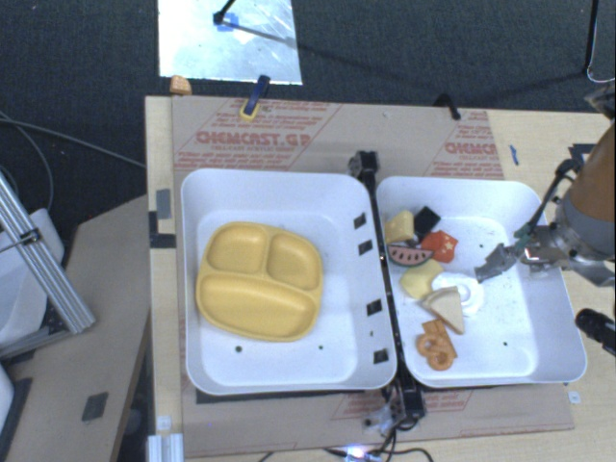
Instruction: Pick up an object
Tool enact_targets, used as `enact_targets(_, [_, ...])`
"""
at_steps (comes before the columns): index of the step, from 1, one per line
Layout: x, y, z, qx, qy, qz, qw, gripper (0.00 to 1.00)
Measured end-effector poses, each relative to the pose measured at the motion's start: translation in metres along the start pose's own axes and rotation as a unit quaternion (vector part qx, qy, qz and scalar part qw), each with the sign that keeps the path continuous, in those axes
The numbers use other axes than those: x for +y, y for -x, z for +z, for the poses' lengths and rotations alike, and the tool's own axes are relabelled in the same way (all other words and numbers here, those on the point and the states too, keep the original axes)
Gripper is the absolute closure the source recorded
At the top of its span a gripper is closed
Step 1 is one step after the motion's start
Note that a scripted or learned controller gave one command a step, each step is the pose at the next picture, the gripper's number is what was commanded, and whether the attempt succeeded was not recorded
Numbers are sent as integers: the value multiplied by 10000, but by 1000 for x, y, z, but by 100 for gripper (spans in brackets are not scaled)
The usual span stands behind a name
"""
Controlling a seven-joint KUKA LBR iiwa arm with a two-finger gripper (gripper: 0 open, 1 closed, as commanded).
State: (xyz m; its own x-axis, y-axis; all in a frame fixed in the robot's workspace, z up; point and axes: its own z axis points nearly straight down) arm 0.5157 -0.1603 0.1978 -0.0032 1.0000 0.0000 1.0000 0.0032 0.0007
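Two bins — one yellow tray left, some seven toy foods clustered in the right. Gripper hovers beside them; jaws — cannot tell.

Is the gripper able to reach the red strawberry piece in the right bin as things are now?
Probably yes. The gripper is over the right bin, beside the strawberry piece, with bare bin floor between them. The black piece and watermelon slice crowd its far side.
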Motion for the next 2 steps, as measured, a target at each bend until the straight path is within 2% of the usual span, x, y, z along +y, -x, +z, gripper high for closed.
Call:
enact_targets(1, [58,-48,42,9,9,-34,10000,0])
enact_targets(2, [81,-87,12,3,21,-26,10000,0])
